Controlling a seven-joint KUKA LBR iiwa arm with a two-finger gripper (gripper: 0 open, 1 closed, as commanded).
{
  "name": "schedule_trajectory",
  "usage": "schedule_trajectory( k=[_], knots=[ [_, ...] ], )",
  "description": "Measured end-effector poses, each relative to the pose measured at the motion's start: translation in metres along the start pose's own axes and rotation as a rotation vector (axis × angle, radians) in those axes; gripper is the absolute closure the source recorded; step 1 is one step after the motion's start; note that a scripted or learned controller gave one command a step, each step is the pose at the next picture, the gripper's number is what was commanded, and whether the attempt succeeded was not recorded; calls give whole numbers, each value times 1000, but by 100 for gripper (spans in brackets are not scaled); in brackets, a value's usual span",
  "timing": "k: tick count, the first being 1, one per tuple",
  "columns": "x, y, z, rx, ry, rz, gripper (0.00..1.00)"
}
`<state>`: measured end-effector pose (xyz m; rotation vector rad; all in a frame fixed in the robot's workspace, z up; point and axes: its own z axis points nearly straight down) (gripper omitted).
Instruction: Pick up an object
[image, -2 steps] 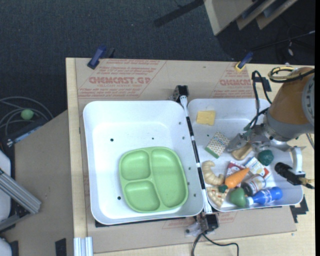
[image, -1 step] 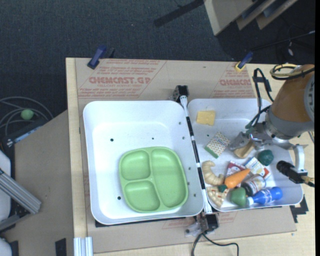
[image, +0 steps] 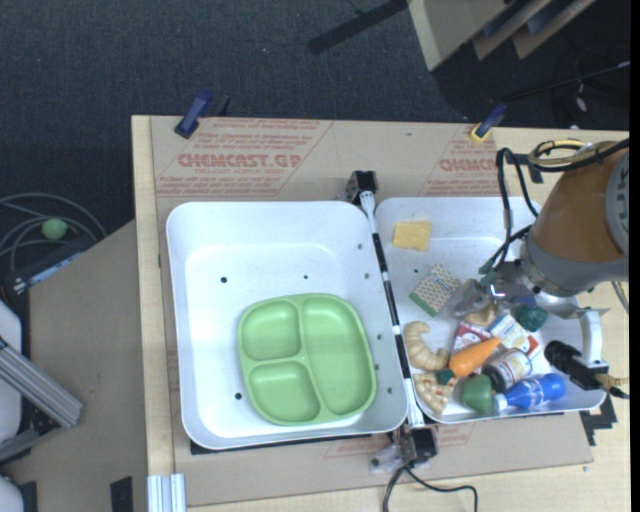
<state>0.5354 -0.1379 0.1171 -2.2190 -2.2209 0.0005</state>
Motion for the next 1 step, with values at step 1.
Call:
schedule_trajectory(
  k=[1],
  knots=[
    [88,58,-68,-4,0,-2,100]
  ],
)
